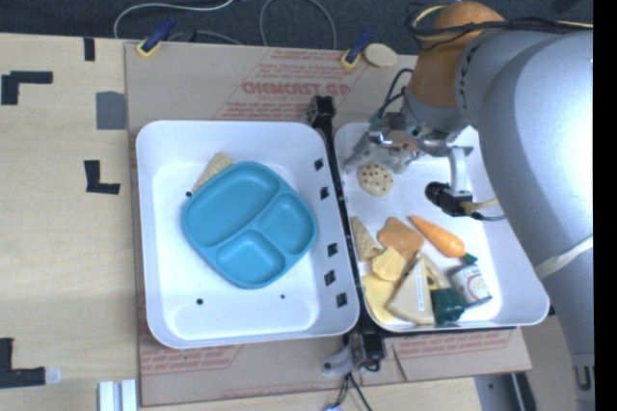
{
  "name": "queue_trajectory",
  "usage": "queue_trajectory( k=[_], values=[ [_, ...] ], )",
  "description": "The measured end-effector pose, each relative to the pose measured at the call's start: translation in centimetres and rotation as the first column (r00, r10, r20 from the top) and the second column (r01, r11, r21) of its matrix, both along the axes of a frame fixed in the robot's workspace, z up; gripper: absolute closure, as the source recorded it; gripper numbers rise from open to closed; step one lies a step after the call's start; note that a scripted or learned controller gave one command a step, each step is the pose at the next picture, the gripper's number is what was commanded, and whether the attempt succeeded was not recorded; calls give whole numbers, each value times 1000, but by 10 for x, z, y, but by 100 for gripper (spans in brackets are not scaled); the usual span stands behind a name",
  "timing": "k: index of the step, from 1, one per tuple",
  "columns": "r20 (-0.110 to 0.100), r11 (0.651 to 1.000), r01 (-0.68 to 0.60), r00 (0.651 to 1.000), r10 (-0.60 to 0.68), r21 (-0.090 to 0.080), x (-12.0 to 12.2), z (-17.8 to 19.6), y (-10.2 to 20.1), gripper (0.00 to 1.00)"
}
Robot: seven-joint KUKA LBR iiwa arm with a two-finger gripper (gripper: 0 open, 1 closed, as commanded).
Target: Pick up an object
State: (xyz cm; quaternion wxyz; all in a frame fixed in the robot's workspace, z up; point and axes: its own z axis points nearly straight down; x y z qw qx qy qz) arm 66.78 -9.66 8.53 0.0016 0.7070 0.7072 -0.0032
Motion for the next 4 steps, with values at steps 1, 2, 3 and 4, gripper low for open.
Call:
queue_trajectory(
  k=[1,2,3,4],
  values=[
    [1,1000,0,1000,0,4,0,0,-2,0],
    [1,1000,1,1000,-1,1,0,0,0,0],
    [1,1000,0,1000,0,1,0,0,0,0],
    [1,1000,0,1000,0,1,0,0,0,0]
  ],
)
